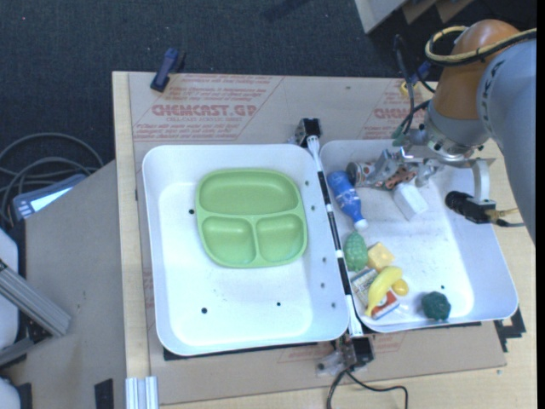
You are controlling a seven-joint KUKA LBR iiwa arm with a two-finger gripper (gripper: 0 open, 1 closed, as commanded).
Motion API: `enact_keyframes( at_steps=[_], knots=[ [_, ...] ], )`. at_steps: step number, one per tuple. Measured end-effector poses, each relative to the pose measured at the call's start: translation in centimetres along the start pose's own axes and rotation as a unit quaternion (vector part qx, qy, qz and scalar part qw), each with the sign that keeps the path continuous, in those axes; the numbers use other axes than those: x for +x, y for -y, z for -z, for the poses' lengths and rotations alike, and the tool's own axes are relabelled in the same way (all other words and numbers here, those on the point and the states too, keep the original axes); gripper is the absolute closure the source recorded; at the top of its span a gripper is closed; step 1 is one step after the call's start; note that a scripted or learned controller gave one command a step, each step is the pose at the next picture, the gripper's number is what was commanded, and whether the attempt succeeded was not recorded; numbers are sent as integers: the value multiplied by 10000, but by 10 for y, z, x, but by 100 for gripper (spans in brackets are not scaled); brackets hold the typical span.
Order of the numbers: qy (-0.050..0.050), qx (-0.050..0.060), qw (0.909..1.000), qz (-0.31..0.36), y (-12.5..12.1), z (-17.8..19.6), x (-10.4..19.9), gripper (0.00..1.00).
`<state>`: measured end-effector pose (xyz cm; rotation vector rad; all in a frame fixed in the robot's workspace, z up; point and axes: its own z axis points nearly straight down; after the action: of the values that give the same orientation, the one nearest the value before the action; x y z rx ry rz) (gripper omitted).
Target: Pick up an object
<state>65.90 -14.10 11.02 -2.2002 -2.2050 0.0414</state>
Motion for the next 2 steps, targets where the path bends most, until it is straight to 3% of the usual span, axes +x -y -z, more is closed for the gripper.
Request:
enact_keyframes(
  at_steps=[1,2],
  knots=[
    [-33,52,10000,11,3,-23,-55,0],
    [-36,28,10000,13,1,-18,-69,0]
  ],
)
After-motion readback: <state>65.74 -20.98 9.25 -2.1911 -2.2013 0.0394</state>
